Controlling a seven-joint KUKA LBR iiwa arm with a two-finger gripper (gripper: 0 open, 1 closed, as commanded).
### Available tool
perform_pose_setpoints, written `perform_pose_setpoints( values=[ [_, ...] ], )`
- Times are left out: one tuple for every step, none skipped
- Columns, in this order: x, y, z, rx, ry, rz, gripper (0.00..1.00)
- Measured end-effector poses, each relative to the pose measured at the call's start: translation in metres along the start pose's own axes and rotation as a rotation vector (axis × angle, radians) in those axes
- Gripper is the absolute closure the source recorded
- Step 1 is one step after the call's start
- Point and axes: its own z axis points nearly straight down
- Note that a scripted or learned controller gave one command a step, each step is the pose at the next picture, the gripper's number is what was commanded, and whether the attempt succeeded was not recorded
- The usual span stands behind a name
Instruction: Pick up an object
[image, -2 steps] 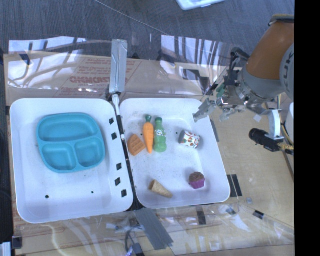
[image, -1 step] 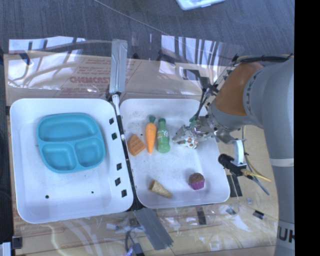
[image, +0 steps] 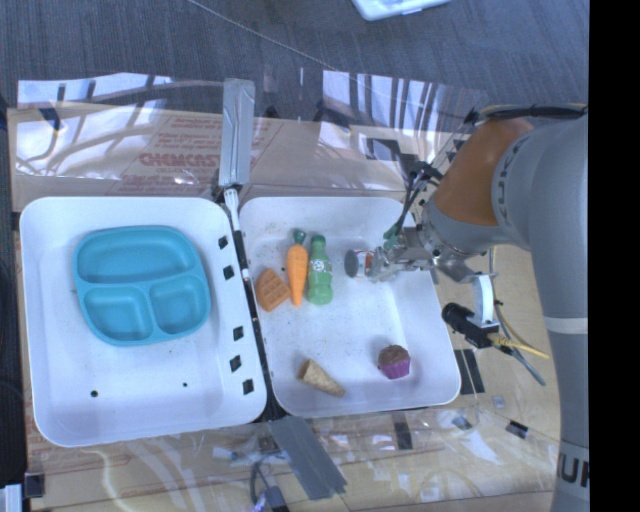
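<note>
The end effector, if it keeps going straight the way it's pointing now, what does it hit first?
The end effector points toward the view's left across the right bin. First in that line looks to be the green bottle, with the carrot just beyond, though its height above them is unclear.

The gripper (image: 368, 263) is small and blurry, so its fingers are hard to make out. Far to its right, the big grey arm (image: 545, 200) is cut off by the picture's edge. The writing on the cardboard (image: 170, 160) up to its left is too blurry to read.
</note>
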Motion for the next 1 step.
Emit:
perform_pose_setpoints(
  values=[
    [0.0,-0.0004,0.0005,0.001,0.0,0.0,0.0]
  ],
)
